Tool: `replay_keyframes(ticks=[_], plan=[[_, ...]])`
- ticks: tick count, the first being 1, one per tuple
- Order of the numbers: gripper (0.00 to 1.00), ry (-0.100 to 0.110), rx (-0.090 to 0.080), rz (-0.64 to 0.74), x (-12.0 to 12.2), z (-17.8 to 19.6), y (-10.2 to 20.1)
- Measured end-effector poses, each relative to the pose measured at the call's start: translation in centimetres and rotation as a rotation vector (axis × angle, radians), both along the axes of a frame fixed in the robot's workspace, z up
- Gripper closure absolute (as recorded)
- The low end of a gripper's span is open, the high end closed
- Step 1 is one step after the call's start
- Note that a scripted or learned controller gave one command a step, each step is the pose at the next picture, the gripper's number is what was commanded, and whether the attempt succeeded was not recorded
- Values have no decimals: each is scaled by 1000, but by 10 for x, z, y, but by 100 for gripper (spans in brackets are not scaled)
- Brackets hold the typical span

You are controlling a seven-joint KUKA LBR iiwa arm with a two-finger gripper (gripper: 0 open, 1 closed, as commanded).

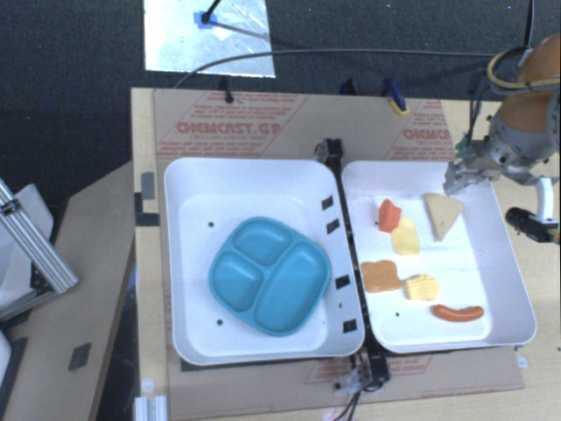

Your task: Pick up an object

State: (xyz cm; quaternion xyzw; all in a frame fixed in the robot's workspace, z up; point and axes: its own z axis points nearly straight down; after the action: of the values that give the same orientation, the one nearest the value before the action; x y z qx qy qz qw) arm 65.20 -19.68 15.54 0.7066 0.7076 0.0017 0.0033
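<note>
The bench (491, 117) carries two white bins side by side. The left bin (188, 235) holds one blue divided plate (270, 274), lying toward five o'clock of that bin's floor. The right bin (504, 279) holds six small food pieces, any of which could serve as the task's thing: one tan wedge (443, 213) at one o'clock of the bin, one orange-red piece (389, 215) at eleven o'clock, one pale yellow piece (405, 238) just below it near the middle, one brown toast-like piece (381, 275) at eight o'clock, one ridged yellow chip (422, 287) just beside it, and one sausage (458, 313) at five o'clock.

The one arm (526, 103) reaches in from three o'clock of the view, and its gripper (462, 175) hangs over the right bin's far rim at one o'clock, just above the tan wedge. Whether the jaws are spread or pressed together I cannot tell; nothing is visibly between them.

By my reading, the step in hand is the approach, with no pick made yet. The wedge looks the likeliest target. The next move calls for lowering straight down and closing across the wedge's narrower sides, keeping away from the bin wall close by.
</note>
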Motion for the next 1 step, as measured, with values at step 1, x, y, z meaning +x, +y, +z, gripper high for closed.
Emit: replay_keyframes(ticks=[1], plan=[[100,0,0,2,-4,46,2]])
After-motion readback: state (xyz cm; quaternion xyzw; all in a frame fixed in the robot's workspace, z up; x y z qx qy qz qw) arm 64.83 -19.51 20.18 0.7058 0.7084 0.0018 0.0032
